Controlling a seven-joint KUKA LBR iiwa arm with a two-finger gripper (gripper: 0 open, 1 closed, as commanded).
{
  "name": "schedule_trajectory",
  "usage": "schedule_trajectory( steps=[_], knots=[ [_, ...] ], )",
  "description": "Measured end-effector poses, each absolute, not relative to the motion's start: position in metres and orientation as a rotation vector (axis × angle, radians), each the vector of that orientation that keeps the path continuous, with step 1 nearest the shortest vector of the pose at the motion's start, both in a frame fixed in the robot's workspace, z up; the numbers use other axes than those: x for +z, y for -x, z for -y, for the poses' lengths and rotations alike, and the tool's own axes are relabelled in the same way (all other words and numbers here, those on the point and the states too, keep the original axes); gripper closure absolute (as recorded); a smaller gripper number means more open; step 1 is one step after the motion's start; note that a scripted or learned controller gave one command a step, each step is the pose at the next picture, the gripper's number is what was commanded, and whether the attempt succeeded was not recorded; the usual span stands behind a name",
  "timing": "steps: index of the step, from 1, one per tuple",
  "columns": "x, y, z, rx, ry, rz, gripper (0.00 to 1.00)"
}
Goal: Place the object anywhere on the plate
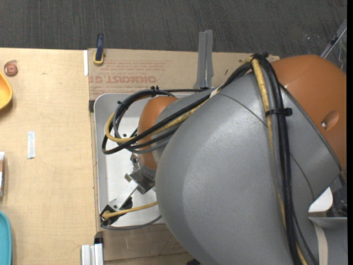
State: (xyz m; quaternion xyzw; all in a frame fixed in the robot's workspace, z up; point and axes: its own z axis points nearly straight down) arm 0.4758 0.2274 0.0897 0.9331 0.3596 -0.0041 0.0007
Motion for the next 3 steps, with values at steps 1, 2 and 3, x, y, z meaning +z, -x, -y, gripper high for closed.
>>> schedule_trajectory(
  steps=[1, 2, 3],
  knots=[
    [0.243, -0.478, -0.227, -0.003, -3.062, -0.690, 0.00],
    [0.251, -0.479, -0.225, -0.005, -3.061, -0.682, 1.00],
    [0.098, -0.477, -0.226, -0.006, -3.123, -0.307, 1.00]
  ],
)
